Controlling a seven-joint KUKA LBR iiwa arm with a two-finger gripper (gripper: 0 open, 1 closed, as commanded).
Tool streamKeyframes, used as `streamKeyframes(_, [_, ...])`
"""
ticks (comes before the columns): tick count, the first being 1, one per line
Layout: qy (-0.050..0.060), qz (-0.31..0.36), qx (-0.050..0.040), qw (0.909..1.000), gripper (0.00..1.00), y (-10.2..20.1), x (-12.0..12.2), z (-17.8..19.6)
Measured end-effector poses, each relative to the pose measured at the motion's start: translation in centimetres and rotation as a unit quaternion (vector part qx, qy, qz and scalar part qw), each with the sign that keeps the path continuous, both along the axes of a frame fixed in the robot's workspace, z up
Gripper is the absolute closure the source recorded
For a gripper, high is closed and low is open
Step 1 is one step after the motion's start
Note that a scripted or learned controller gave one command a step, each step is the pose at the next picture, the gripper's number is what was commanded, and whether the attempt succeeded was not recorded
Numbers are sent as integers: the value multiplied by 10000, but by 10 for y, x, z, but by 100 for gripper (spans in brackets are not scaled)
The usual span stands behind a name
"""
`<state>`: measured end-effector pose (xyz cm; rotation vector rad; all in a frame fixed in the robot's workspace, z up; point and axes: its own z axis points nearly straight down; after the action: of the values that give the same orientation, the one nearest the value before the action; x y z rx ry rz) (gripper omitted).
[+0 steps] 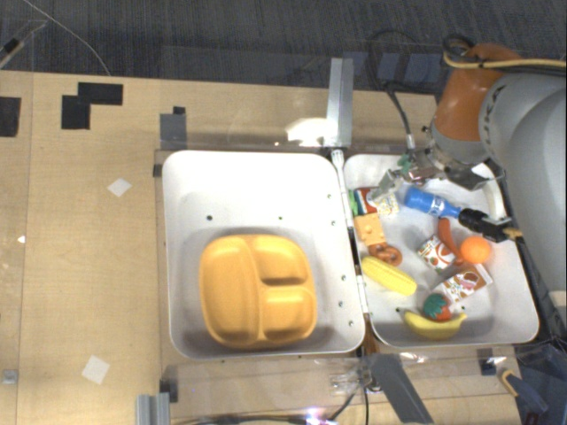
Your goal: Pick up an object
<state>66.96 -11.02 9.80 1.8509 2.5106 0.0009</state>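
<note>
Holding yellow tray (257,289): left bin (248,171); toys, banana (434,322): right bin (518,317); gripper (416,168): state unclear

Wooden bench (80,264), 2 white bins side by side: left bin (190,175), right bin (518,312)
</note>
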Motion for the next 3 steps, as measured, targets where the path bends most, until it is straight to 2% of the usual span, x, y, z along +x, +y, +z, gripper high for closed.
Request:
streamKeyframes(1, [27,181,52,9998,0,21,3,38])
streamKeyframes(2, [-28,-1262,87,9920,0,6,6,-1])
streamKeyframes(3, [-87,-1224,87,9924,100,8,10,15])
